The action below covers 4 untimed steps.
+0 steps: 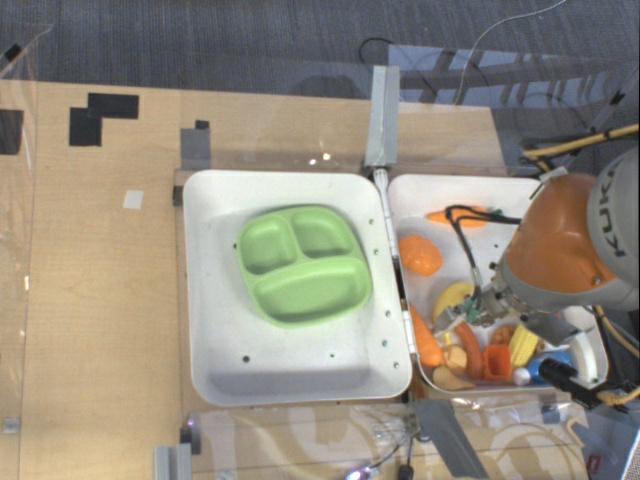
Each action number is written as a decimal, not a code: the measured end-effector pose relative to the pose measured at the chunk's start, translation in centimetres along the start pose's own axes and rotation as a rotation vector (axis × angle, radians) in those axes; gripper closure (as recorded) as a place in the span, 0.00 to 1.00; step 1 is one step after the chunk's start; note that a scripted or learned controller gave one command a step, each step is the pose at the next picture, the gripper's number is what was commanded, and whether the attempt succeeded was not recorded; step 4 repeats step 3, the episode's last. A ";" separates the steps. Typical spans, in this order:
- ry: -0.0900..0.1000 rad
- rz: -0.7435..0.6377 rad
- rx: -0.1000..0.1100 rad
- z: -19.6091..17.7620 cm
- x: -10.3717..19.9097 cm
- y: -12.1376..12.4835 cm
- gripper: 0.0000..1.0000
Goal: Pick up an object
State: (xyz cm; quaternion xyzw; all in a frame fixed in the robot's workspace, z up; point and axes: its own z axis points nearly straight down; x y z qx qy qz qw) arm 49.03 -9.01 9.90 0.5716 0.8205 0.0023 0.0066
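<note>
The right bin [405, 200] holds several toy foods. There is an orange fruit [420, 256], a thin carrot [456, 218] near the back, a yellow piece [450, 296], a second carrot [427, 342] along the left wall, a corn cob [522, 345], a red-orange piece [497, 361] and a beige lump [451, 376]. My gripper [472, 312] hangs low over the middle of this pile, just right of the yellow piece. The arm's orange band [560, 238] sits above it and hides the bin's right part.
A green divided plate [303, 264] lies in the left bin [215, 368]. A divider rail [392, 258] separates the two bins. A blue and white item [556, 370] rests at the right bin's front right corner. Black and yellow cables [580, 140] run behind the arm.
</note>
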 end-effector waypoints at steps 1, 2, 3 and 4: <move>0.006 0.149 0.001 0.9 -1.5 2.3 0.00; 0.004 0.147 -0.008 -0.4 -1.6 2.7 1.00; 0.005 0.278 0.007 -8.6 0.1 11.6 1.00; 0.005 0.278 0.007 -8.6 0.1 11.6 1.00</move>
